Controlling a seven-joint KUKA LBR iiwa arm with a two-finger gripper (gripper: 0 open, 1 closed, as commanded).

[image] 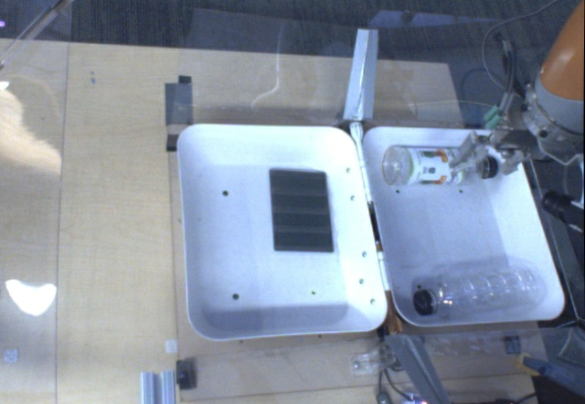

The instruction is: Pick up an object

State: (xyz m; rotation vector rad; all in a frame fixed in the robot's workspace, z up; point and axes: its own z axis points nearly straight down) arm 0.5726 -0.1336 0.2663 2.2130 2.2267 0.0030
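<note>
Small clear bottle [416, 165] with a white-and-orange label lies on its side near the right bin's [539, 238] far edge, its end touching the fingers [471, 155], whose state I cannot tell at this scale. Step in hand reads as the grasp approach or closing; next move calls for a firm close, then a straight lift. Larger clear bottle [475, 289] rests along the near edge, well apart.

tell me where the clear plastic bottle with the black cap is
The clear bottle lies on its side along the near edge of the right bin, cap pointing toward the left bin.
</note>
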